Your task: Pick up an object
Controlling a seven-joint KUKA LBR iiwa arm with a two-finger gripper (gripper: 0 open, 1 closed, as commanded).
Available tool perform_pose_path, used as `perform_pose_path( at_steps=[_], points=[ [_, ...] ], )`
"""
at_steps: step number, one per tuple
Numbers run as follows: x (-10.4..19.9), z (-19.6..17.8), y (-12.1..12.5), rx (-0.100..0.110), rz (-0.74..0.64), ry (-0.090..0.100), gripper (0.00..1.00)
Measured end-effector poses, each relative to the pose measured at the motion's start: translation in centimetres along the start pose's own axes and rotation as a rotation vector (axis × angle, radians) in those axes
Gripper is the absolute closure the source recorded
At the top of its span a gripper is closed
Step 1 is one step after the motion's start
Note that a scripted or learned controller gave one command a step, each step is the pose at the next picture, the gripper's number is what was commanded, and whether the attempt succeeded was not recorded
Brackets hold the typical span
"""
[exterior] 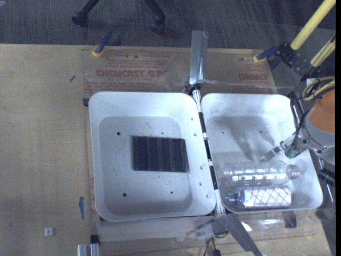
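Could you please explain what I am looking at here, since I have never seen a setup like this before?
This is one camera fixed above a wooden bench, looking down at a slant. On the bench sit two shallow white bins side by side. The left bin holds a dark ribbed rectangular object. The right bin holds a clear plastic bottle lying on its side, and beside it a second bottle with a red crisscross label. The machine is a robot arm reaching in from the right, and its gripper is just above the clear bottle. I see nothing between its fingers, so it holds nothing yet.
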State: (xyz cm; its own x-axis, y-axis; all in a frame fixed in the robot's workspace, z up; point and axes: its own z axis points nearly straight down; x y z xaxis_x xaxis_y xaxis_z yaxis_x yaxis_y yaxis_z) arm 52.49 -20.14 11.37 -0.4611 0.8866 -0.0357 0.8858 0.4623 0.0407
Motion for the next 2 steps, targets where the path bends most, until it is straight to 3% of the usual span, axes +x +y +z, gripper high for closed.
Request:
perform_pose_path(
  at_steps=[1, 2],
  points=[
    [2.0, 2.6, 3.8, 0.032, 0.049, 0.026, 0.0],
    [6.3, 2.7, 10.2, 0.033, 0.15, 0.028, 0.0]
  ],
)
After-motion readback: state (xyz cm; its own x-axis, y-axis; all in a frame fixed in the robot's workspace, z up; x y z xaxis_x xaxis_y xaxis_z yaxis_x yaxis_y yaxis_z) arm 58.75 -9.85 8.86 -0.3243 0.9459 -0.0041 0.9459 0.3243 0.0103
